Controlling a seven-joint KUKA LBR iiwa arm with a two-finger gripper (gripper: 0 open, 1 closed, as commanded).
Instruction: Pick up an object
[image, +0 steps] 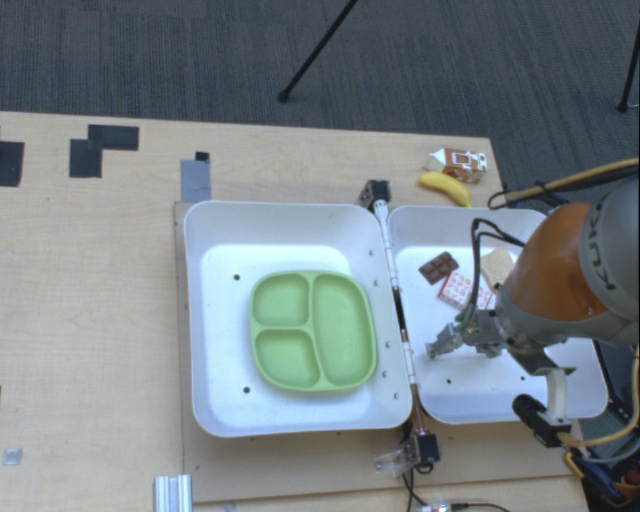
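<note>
Pincer (447, 343) low in right bin (470, 400), state unclear; arm (560, 275) hides bin's far side.

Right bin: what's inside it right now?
In the right bin: a brown block, a red-patterned white packet and a pale tan piece. The gripper hangs over its floor. The arm covers the bin's right part, so anything there is hidden.

A yellow banana (444, 187) and a small carton (459, 160) lie on the bench (90, 330) behind the bins.
</note>
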